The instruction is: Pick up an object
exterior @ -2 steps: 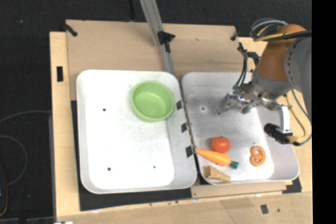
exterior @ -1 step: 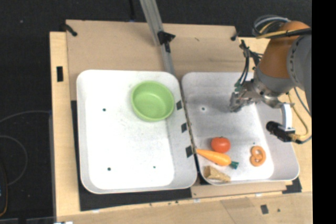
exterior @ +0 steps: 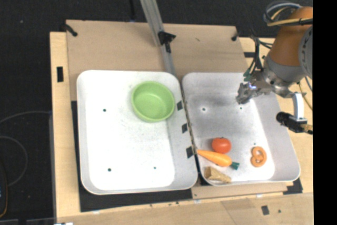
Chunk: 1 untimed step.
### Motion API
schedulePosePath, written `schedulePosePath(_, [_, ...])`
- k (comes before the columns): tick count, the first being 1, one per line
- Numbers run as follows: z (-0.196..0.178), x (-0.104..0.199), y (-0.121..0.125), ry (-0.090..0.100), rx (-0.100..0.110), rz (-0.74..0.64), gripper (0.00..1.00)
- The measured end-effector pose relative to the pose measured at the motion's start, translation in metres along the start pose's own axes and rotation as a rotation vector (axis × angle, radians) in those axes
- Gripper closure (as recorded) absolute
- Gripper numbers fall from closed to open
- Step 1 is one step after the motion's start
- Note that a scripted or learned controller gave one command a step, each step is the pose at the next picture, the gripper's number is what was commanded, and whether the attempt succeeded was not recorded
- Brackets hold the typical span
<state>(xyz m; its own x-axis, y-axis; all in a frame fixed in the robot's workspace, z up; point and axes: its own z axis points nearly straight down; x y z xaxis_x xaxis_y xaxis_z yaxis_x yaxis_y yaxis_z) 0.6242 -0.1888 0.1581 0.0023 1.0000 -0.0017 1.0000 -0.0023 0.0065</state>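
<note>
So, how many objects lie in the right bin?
4, all near its front: a tomato, a carrot, a pretzel and a tan piece at the front edge. None seem hidden.

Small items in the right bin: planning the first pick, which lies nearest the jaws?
The round red tomato, highest in the cluster; the orange carrot, orange pretzel and tan cracker lie lower.

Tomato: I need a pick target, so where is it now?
The tomato lies in the right bin, near its front, just above the carrot and left of the pretzel.
</note>
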Motion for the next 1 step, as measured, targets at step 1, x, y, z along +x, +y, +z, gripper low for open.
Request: schedulePosePath(1, [-0.0605,-0.0007,0.0039,0.0,0.005,-0.005,1.0])
